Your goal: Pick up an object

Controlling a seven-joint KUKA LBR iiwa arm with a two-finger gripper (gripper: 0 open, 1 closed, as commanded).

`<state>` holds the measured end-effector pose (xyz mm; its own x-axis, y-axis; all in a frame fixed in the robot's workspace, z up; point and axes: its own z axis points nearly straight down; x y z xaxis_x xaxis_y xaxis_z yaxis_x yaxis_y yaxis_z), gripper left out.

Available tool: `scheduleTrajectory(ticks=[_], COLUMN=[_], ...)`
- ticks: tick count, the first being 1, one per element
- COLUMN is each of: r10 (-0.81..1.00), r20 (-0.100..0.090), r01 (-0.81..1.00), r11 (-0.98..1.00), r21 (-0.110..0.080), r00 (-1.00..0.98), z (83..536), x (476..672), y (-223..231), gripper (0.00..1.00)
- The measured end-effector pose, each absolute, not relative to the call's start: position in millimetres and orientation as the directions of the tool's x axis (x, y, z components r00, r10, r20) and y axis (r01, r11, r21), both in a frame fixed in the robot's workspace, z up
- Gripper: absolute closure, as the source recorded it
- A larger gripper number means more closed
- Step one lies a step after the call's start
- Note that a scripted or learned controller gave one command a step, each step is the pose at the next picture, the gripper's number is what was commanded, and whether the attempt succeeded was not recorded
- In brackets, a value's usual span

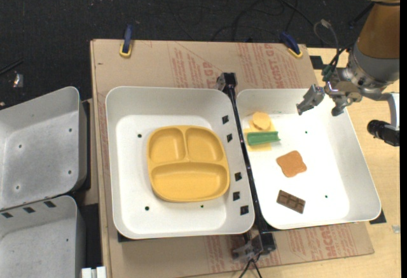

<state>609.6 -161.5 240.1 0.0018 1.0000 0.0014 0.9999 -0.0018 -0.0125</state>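
Observation:
The right bin (356, 194) holds several small items. A yellow round piece (261, 121) and a green stick (263, 138) lie near its left wall. A tan toast-shaped piece (291, 163) rests in the middle, and a brown chocolate bar (291, 201) lies toward the front. My gripper (324, 102) hangs open above the bin's far right part, with nothing between its fingers. It is well right of and behind the yellow piece.
The left bin (121, 143) contains a yellow divided tray (188, 163). A black divider (238, 149) runs between the bins. Grey metal panels (38, 143) lie off the board at the left. Blue clamps (127, 41) pin the board's far edge.

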Motion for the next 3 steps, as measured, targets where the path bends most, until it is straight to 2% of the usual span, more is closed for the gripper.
scheduleTrajectory(ticks=[1, 2, 3], r10=[1.0, 1.0, 1.0], r20=[-0.001, 0.0, 0.0], r01=[1.0, 1.0, 1.0], r11=[0.001, 0.003, -0.002], r21=[0.0, -0.002, -0.005], r00=[-0.001, -0.003, 0.002], z=[247.8, 188.8, 136.2], x=[612.0, 619.7, 614.2], y=[-161.1, -157.0, -165.9], gripper=[0.0, 0.0, 0.0])
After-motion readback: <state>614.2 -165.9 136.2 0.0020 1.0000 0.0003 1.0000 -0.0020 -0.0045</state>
